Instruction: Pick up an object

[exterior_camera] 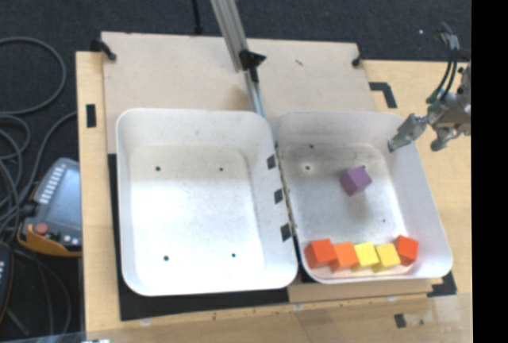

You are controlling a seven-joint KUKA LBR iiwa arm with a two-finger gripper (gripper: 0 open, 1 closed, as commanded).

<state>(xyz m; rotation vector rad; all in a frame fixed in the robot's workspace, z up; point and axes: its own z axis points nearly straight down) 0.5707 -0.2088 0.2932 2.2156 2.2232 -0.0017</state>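
Note:
A purple cube (355, 179) lies near the middle of the right bin (421, 198). Along that bin's front wall sits a row of blocks: an orange-red one (319, 252), an orange one (344, 255), two yellow ones (376, 255) and an orange-red one (407, 248) at the right end. My gripper (423, 134) hangs at the right edge of the view, over the right bin's far right rim, well apart from the purple cube. Its two fingers are spread and open, with nothing between them.
The left bin (131, 175) stands beside the right one on a wooden bench. A metal camera pole (226, 8) rises from behind the bins' shared edge. Cables and a teach pendant (54, 206) lie on the floor at the left.

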